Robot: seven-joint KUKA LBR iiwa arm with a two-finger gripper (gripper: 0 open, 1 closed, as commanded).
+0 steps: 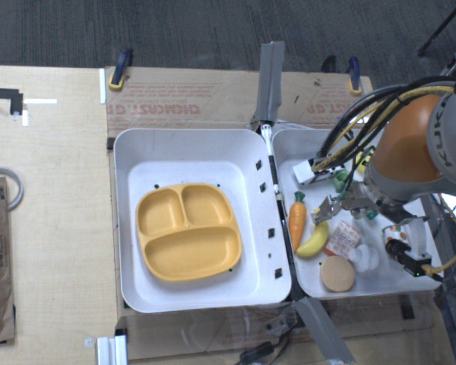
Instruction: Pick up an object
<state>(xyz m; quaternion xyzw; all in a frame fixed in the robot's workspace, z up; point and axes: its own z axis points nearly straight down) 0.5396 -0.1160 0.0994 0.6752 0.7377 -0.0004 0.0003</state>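
The right bin (410,284) holds an orange carrot (296,219), a yellow banana (315,240), a clear packet with red print (343,238), a round tan disc (337,274) and a green item (340,179) partly hidden under the cables. My gripper (340,205) hangs low over this bin from the orange-banded wrist (406,147). It sits just above the packet and the banana's upper end. Nothing can be seen held in it.
The left bin (129,204) carries a yellow three-compartment plate (188,230). A metal divider (272,173) runs between the bins. Black cables (365,116) loop over the right bin's back. A white crumpled item (365,258) lies beside the disc.
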